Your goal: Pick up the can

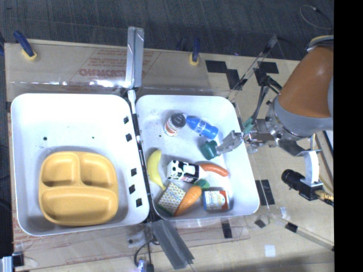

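Over the pale bench, the metal gripper (231,142) hangs at the right bin's (241,118) three o'clock rim, finger state unclear, the squat labelled can (215,200) at five o'clock.

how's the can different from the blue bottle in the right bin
The can is short, with a red and white label, and sits near the front wall of the right bin; the blue bottle is longer, slimmer and lies on its side toward the back. The can is next to the carrot; the bottle isn't. Both are clear of the gripper.
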{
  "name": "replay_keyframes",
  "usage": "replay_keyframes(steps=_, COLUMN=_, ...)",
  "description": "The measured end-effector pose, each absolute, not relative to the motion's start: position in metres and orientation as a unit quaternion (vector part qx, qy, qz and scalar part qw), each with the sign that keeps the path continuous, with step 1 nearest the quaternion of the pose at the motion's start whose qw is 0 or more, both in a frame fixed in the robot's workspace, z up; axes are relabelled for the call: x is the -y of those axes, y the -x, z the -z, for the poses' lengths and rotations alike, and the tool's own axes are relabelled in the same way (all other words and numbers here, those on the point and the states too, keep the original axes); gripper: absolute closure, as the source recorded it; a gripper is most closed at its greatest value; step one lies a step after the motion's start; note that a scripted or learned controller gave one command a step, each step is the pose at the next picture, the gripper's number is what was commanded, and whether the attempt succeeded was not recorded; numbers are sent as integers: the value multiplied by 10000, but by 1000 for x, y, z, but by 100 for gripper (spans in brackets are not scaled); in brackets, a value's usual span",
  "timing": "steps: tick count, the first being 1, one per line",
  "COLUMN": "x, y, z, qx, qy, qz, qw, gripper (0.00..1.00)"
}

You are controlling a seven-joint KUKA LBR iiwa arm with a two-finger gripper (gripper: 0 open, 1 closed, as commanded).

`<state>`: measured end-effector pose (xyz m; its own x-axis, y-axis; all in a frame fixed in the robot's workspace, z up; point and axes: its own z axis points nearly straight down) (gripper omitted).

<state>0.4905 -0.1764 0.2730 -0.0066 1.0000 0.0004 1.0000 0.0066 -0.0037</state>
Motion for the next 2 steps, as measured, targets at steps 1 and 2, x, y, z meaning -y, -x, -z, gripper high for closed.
replay_keyframes(steps=1, x=169, y=-575, z=-188, qx=6898, qy=7240, qz=-16, qw=12, gripper=0)
replay_keyframes(steps=2, x=173, y=-578, z=-268, qx=6672, qy=7448, qz=0, qw=4, gripper=0)
